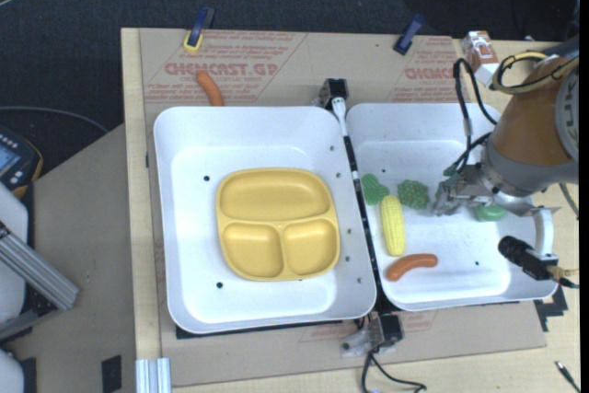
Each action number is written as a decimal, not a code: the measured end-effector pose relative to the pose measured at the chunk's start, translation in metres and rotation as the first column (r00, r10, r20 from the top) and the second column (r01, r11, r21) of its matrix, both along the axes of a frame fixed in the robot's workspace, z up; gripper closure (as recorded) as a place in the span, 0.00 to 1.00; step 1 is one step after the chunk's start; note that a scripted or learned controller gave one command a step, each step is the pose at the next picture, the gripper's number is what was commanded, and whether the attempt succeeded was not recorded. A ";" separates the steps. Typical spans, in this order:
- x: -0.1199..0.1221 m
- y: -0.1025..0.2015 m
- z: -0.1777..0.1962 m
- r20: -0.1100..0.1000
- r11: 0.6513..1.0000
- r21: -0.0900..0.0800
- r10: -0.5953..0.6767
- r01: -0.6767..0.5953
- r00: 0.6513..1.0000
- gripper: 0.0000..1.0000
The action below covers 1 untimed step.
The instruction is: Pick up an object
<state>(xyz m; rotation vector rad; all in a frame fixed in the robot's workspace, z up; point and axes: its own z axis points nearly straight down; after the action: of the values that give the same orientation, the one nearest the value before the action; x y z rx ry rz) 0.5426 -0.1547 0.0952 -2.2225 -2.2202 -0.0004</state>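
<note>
Two white bins sit side by side on the counter (276, 60). The left bin (184, 198) carries a yellow divided plate (276, 223). The right bin (433, 129) has the toy food: a corn cob (393, 225) lying lengthwise near the left wall, a sausage (411, 265) just below it, a broccoli piece (413, 194) above and to the right of the corn, and a flat green leaf (374, 190) by the dividing wall. Another green piece (489, 212) peeks out from under the arm.

The arm (534, 129) reaches in from the right, and its pincer (455, 196) is low in the right bin, just beside the broccoli on its right side. From where I stand I can't tell how far open the pincer is or whether it has anything; the tips are dark and tangled with cables.

The broccoli looks the likeliest target. I'd guess it's light, hollow plastic, stiff but bumpy, so it may roll or pop out if pinched on the crown; the narrower stem or straight across the middle seems safer. The corn and sausage look smooth and rounded, apt to slip unless gripped across their short width.
</note>
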 end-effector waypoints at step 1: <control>-0.003 -0.006 0.061 0.007 1.000 -0.003 0.000 0.000 1.000 1.00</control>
<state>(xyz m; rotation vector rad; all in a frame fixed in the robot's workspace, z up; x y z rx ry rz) 0.5393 -0.1605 0.1564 -2.2276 -2.2250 -0.0042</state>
